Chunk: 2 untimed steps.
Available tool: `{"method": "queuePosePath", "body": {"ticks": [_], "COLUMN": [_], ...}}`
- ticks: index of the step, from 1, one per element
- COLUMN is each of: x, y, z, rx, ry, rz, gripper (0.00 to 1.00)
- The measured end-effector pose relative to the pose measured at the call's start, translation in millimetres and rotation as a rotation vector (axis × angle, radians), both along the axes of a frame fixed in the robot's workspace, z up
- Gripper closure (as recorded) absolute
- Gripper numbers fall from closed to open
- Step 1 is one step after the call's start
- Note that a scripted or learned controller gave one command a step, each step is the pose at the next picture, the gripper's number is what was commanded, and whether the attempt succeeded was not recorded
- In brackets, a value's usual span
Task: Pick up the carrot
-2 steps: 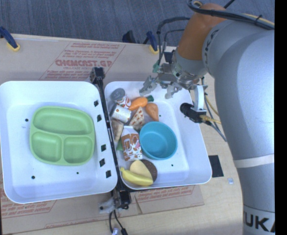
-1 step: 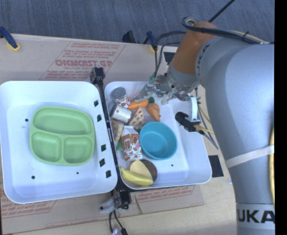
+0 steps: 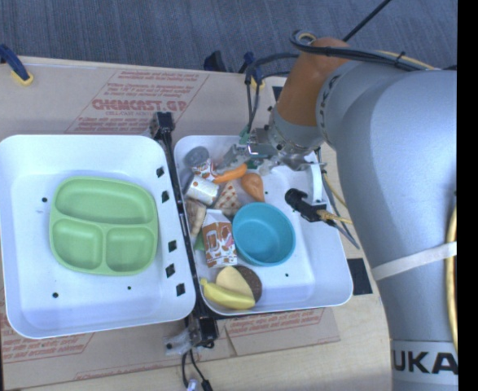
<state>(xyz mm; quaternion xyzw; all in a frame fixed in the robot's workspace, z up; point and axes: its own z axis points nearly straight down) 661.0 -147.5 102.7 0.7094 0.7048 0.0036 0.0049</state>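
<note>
The carrot (image 3: pixel 231 173) is a thin orange stick lying across the clutter in the far part of the right bin (image 3: pixel 321 261). My gripper (image 3: pixel 253 151) hangs just above and to the right of the carrot's tip, under the orange band of the wrist. The wrist and the objects around it hide how the gripper stands, and I see nothing lifted off the pile. A rounder orange piece (image 3: pixel 254 186) lies just below the carrot.
A blue bowl (image 3: pixel 263 233) fills the middle of the right bin, with a banana (image 3: pixel 225 296) and a brown round piece at the near edge. Small packets (image 3: pixel 218 243) and a silver can (image 3: pixel 201 190) crowd the bin's left wall. The left bin (image 3: pixel 10 218) holds a green divided plate (image 3: pixel 104 225).
</note>
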Motion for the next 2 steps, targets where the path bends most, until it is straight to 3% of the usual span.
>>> {"method": "queuePosePath", "body": {"ticks": [1,2], "x": [-1.4,-22.2], "y": [-1.3,14.6], "z": [-6.3,-11.5], "rx": [0.005,-0.001], "ry": [0.008,0.025], "rz": [-0.354,-0.379], "gripper": [0.0,0.0]}}
